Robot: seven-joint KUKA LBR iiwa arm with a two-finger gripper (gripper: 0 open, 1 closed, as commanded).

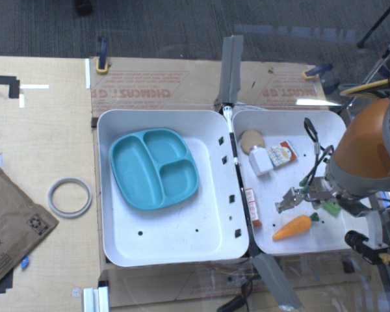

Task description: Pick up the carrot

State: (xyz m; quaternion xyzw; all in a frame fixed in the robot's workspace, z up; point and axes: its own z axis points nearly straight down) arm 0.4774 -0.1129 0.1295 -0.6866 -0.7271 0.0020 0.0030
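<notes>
Carrot (292,227) just below gripper (291,201)

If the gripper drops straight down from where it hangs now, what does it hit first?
Probably bare floor of the right bin, just above the carrot. The gripper seems offset from it, though depth is unclear from this slant.
</notes>
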